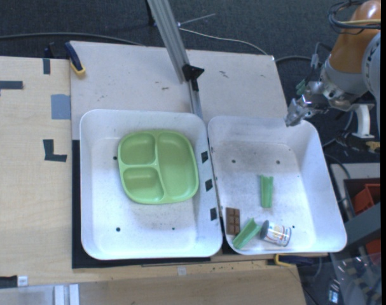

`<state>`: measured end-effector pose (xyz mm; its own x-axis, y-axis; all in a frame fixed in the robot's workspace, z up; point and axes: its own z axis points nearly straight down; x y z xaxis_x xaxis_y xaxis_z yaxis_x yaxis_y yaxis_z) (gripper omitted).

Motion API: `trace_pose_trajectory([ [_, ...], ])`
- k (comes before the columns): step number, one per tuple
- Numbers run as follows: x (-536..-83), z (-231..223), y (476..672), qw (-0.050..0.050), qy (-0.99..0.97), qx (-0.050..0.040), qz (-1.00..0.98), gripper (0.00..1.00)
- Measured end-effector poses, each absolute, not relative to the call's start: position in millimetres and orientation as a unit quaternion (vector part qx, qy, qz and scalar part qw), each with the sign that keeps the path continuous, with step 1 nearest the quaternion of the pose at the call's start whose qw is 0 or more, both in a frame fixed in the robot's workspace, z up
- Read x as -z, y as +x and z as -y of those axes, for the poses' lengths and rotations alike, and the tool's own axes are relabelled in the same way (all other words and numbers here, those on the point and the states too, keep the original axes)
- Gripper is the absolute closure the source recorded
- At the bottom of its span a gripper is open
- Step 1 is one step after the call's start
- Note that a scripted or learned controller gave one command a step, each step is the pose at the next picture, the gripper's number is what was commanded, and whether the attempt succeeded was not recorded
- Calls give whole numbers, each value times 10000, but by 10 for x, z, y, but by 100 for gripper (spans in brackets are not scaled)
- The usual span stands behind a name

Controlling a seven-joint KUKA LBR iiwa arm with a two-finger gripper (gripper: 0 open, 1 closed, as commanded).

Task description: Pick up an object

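**Pale bench on dark carpet, seen from above**

A light wooden surface fills the left side, marked with grey tape patches and dark angular strips. A paler board lies beside it under even, diffuse light. A grey metal rail slants down from the top edge. Dark carpeted floor runs along the top, crossed by thin cables. A blue-and-yellow clamp sits at the board's far left corner.
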<state>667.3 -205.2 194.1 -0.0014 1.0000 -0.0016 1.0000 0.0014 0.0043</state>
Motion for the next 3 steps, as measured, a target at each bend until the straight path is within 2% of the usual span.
trace_pose_trajectory([
  [1, -2010, 2049, 6677, 4, 7068, -1, -7075, 100],
  [2, -1966, 1507, 6440, -15, 7054, 5, -7089, 100],
  [3, -2089, 925, 6293, -14, 7047, -5, -7095, 100],
])
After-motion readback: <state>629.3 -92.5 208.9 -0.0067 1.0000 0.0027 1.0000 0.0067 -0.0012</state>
